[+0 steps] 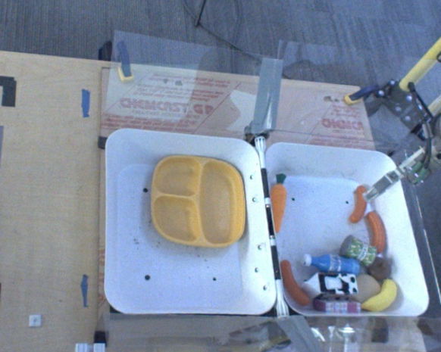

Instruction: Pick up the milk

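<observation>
Along the near edge of the right bin (420, 248), the milk (339, 283) lay hemmed in by a blue bottle (334, 263), a banana (382, 296) and a sausage (294, 284), while the bin's middle lay bare. The claw (387, 181) hung over the far right corner, well apart from the milk; its opening could not be made out.

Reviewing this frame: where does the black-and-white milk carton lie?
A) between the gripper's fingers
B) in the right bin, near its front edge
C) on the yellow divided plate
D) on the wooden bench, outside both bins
B: the milk carton lies in the right bin by its front edge, between the blue bottle and the banana.
</observation>
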Robot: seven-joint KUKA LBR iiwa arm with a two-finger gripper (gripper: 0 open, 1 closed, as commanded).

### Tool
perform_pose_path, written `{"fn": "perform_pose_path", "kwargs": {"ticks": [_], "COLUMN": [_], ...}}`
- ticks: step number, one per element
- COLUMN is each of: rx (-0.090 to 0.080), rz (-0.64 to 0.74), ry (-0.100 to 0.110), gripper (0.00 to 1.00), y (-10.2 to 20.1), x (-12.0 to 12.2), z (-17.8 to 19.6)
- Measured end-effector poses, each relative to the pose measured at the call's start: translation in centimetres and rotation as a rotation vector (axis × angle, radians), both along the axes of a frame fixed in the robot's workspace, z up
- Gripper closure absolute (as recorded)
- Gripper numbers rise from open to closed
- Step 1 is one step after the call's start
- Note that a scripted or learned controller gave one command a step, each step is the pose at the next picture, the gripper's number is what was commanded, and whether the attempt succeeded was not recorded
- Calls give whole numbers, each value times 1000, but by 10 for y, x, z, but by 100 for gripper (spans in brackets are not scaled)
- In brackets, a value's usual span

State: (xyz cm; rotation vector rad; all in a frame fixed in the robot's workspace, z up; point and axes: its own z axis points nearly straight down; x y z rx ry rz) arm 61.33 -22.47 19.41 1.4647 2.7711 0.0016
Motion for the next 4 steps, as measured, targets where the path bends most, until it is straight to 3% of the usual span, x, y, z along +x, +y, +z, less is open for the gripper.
{"fn": "perform_pose_path", "kwargs": {"ticks": [1,2,3,4], "rx": [0,1,-1,-4], "rz": [119,277,470,551], "ry": [-1,2,3,-1], "gripper": [0,0,0,0], "y": [47,109,42,2], "x": [36,34,-7,6], "z": [5,13,-41,-8]}}
